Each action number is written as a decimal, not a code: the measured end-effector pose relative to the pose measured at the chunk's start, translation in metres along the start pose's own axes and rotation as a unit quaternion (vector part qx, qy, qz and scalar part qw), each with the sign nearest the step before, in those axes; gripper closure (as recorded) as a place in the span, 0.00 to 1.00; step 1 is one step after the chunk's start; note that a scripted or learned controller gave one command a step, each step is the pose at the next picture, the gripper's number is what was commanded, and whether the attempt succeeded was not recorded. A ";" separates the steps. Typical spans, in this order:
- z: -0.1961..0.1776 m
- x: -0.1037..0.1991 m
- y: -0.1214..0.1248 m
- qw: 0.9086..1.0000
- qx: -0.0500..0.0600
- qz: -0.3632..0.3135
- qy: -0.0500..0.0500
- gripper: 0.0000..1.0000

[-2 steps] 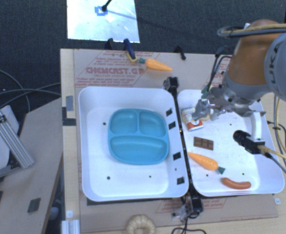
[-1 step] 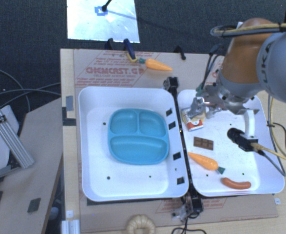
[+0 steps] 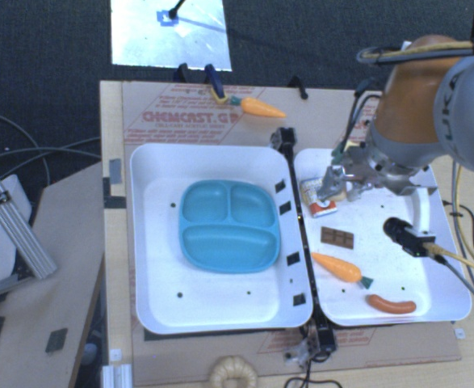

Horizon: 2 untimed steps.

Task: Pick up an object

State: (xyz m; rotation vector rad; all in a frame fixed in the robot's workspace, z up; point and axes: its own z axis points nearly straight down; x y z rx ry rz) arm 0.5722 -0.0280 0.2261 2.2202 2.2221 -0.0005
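One gripper (image 3: 331, 186): fingers state cannot tell.
Small carton (image 3: 317, 197): touching gripper, just at its left-below side.
Chocolate (image 3: 338, 238): below gripper, apart.

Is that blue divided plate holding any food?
Empty. The blue plate sits in the left bin with all three compartments bare.

Glossy plastic blue plate (image 3: 228, 226)

bins (image 3: 160, 297): white
divided plate (image 3: 228, 226): light blue
carrot in right bin (image 3: 338, 267): orange, green tip
carrot on board (image 3: 260, 108): orange, green tip
sausage (image 3: 391, 304): reddish orange
chocolate bar (image 3: 337, 238): brown, squared
small carton (image 3: 319, 201): white and red
board (image 3: 184, 120): tan, red lettering
arm (image 3: 430, 87): grey, orange band
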 end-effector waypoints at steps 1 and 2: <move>-0.004 0.009 0.008 1.000 -0.001 -0.002 0.001 1.00; 0.009 0.014 -0.008 1.000 0.000 0.000 0.000 1.00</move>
